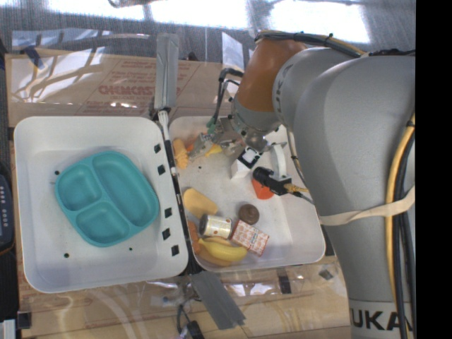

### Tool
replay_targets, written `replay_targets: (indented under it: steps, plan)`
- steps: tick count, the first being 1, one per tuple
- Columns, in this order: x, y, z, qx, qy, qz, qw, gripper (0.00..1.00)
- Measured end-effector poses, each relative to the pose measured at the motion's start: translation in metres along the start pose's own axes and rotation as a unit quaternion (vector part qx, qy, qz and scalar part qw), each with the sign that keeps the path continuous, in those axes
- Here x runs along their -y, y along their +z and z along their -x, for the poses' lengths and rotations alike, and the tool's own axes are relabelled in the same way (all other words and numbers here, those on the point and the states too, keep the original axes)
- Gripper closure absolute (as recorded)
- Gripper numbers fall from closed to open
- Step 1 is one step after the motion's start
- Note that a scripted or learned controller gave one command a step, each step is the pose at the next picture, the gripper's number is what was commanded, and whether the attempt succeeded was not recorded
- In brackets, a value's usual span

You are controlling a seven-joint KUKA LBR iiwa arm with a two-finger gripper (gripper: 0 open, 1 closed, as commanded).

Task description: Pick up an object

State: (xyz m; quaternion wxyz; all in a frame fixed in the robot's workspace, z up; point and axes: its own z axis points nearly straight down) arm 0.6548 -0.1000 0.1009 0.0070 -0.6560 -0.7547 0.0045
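My claw (212, 141) is hanging low over the far left corner of the right shallow white bin (304, 224), just beside a small orange-yellow piece (181, 154); I cannot tell its state. A yellow banana (220, 250), a small tin can (215, 226), a red patterned packet (251, 237) and a brown round lump (248, 213) are lying at the near end. A teal divided plastic plate (106, 198) is sitting in the left white bin (42, 140)

You can't make out the tool (215, 138) fingers; the arm (332, 119) hides them (and the right bin (300, 249) far corner). Small items beside the tool blur together.
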Motion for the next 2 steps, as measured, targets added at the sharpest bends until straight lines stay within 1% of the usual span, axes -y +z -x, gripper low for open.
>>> replay_targets:
  steps: [1, 2]
  plan:
    - [0.0, 0.008, 0.001, 0.004, -0.034, 0.003, 0.9994, 0.0]
    - [-0.002, -0.003, -0.002, 0.003, -0.037, 0.005, 0.9993, 1.0]
